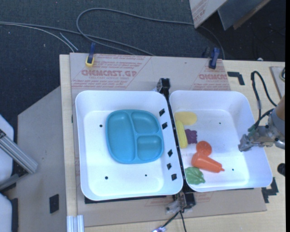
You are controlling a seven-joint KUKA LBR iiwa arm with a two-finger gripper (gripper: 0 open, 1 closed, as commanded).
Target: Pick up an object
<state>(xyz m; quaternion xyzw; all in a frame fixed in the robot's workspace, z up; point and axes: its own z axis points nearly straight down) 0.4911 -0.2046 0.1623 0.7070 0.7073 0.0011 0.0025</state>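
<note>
Dark carpet runs around the whole setup, with a couple of thin cables [113, 16] looping across it up top, and a cardboard box [206, 11] poking in at the upper edge. On that sits the surface [68, 136], a pale board with red lettering printed on it, held down by a yellow-and-blue clamp [90, 58] on the back left and a blue clamp [214, 58] on the back right. Two shallow white bins sit side by side on it, touching along a black divider strip. The left bin [90, 181] has just a blue divided plate [134, 136] in it, three sections, lying flat and pretty much centered. The right bin [235, 106] is where the toy food is, all bunched along its left side: a yellow banana [185, 118] near the top, a yellow corn cob [181, 134] lying lengthwise right against the divider wall, a little bunch of purple grapes [191, 136] just beside the corn, then an orange tomato-looking thing [204, 147], an orange carrot [207, 163] touching it just below, pointing right, and a green leafy piece [194, 175] in the near left corner. The arm comes in from the right, and the tool [247, 144] is down over the right side of that bin, near the wall and well apart from the food pile. Nothing is between its fingers that I can make out, but whether it's released or clenched, honestly can't tell from this angle. A black cable [257, 97] loops up behind the arm.
</note>
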